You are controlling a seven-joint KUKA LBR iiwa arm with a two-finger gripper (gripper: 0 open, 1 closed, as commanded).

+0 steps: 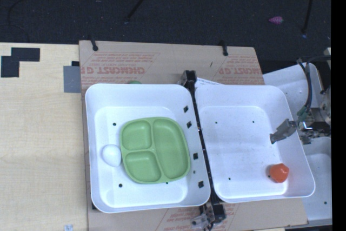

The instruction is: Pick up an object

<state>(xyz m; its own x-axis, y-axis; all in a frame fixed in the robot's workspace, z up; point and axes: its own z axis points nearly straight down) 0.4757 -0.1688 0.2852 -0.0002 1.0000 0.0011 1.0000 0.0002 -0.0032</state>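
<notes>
I count two white bins side by side on the bench: the left bin (97,116) and the right bin (238,100). The left one holds two things: one green divided plate (154,150) with three compartments, lying flat near the middle, and one white ball (112,155) touching the plate's left edge. The right bin holds one thing, a single orange object (279,172), sitting in its near right corner, close to the wall. I see one gripper (282,131) at the right bin's right rim, farther back than the orange object and apart from it. From this angle I cannot tell whether its jaws are apart or together, and I see nothing between them.
</notes>
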